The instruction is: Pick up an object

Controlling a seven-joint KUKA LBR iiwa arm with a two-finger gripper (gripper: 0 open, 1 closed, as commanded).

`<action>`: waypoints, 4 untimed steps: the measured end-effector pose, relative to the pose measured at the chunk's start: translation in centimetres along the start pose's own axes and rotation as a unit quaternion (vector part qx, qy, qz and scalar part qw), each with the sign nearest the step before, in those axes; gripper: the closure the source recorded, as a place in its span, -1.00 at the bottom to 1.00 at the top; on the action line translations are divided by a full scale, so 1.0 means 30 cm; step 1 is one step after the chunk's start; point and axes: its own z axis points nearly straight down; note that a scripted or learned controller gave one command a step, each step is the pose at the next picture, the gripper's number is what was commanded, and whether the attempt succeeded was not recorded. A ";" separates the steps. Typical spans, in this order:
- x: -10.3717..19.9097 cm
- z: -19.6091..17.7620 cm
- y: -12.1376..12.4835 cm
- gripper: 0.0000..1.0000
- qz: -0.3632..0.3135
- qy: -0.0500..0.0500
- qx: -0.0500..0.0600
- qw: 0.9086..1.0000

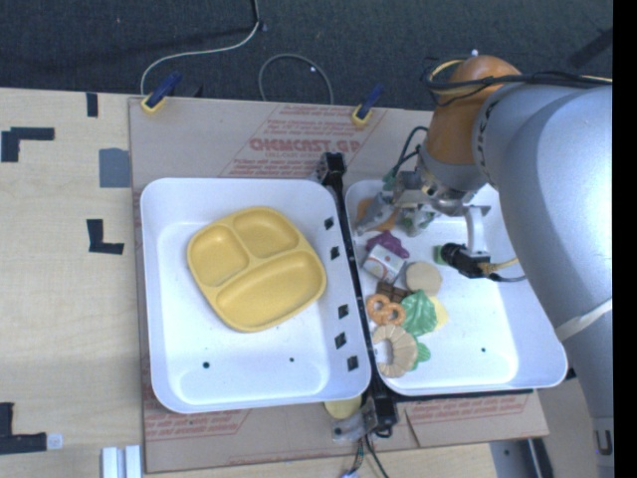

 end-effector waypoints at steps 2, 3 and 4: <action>0.000 -0.001 -0.002 -1.00 0.001 0.000 -0.001 1.000; 0.016 -0.003 -0.086 -1.00 0.000 -0.002 -0.009 1.000; 0.013 -0.001 0.000 -1.00 0.000 0.000 0.000 1.000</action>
